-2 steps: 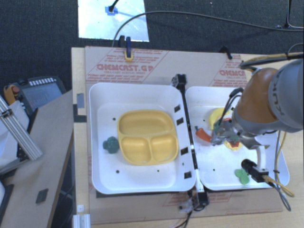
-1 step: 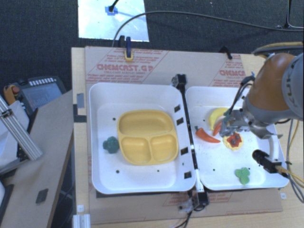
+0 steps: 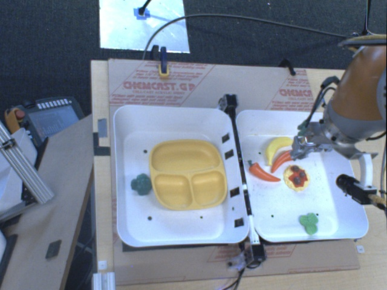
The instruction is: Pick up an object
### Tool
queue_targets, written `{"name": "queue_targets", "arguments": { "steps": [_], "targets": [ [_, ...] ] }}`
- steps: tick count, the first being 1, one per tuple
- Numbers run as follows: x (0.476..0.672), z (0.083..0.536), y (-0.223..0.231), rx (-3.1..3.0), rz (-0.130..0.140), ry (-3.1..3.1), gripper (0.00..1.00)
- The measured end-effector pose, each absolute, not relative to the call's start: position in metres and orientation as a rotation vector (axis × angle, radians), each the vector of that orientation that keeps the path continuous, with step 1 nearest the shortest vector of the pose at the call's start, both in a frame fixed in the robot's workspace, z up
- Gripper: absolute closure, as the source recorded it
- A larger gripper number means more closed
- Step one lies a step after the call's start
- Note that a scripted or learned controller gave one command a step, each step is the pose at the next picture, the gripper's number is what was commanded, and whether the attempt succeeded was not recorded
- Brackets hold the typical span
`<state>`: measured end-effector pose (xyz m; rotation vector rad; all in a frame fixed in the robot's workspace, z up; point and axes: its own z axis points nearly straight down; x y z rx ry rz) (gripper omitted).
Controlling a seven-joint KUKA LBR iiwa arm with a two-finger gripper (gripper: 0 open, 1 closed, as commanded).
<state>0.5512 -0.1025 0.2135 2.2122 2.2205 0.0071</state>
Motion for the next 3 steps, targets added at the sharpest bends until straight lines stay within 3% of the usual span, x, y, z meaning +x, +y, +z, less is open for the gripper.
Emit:
{"name": "queue_targets", "arguments": {
  "steps": [1,3],
  "targets": [
    [0.552,0.226,-0.103,2.215,0.003,2.223,1.0],
    [0.572,0.221,0.007,2.209,0.006,2.233,1.0]
  ]
}}
